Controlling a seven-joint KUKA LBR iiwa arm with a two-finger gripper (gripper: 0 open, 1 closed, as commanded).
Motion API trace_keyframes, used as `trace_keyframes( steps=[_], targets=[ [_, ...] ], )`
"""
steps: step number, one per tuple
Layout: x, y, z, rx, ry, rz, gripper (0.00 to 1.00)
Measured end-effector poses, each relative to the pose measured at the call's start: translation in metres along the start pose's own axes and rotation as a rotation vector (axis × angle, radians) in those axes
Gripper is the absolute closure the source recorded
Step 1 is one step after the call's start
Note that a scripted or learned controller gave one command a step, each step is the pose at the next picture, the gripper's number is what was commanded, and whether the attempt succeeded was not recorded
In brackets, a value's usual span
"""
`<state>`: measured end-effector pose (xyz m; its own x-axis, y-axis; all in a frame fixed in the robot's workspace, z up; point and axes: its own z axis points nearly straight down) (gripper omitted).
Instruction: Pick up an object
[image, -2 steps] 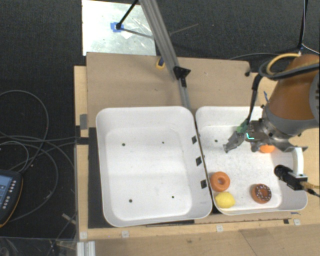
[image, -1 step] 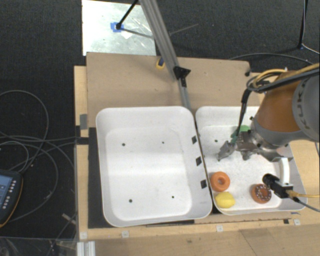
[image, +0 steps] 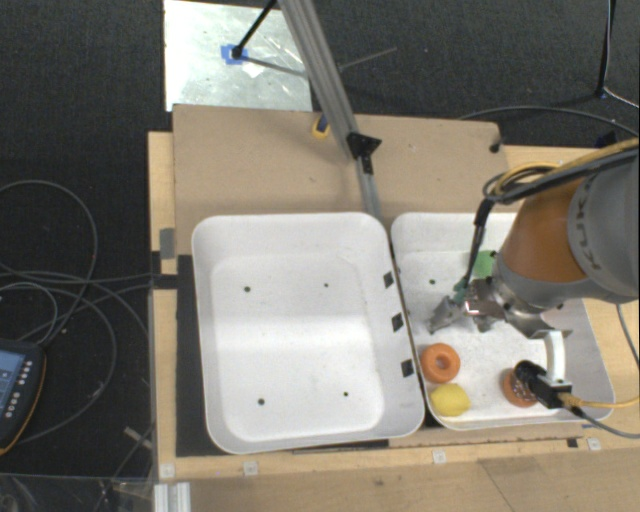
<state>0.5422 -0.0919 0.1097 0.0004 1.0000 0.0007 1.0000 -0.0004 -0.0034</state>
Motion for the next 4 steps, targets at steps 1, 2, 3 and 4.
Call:
trace_keyframes(
  steps=[1,2,3,4],
  targets=[
    [0.0,0.0,0.02,-0.002,0.0,-0.001,0.0],
    [0.0,0.001,0.008,-0.006,0.0,-0.001,1.0],
    [0.0,0.005,-0.035,-0.008,-0.001,-0.005,1.0],
    [0.01,0.008,-0.089,-0.011,-0.001,-0.007,1.0]
  ],
)
